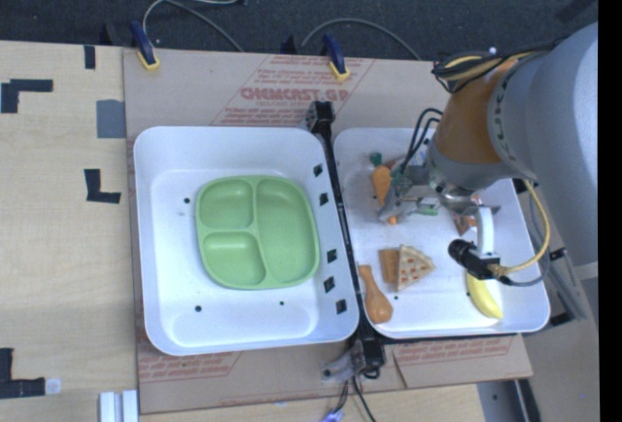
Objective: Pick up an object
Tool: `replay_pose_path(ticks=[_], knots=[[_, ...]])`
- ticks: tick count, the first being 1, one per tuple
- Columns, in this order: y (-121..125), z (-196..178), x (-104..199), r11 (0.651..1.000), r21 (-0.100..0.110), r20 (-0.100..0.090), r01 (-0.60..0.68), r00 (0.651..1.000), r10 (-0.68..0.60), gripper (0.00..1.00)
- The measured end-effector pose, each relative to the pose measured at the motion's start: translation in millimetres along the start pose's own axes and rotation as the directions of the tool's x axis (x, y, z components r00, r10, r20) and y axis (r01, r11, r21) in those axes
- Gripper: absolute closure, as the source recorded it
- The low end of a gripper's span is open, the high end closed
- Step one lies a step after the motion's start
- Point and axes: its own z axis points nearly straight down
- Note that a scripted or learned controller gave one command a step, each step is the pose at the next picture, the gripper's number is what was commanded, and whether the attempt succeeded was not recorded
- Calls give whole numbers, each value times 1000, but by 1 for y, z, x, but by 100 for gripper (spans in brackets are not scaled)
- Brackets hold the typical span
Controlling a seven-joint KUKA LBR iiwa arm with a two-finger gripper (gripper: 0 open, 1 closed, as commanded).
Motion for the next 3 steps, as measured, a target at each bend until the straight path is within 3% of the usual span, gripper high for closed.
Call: replay_pose_path(ticks=[1,2,3], knots=[[1,-89,86,1000,3,-3,1,1000,-1,100],[0,-88,86,1000,4,-3,0,1000,0,0],[6,-88,52,1000,5,-2,-1,1000,1,0]])
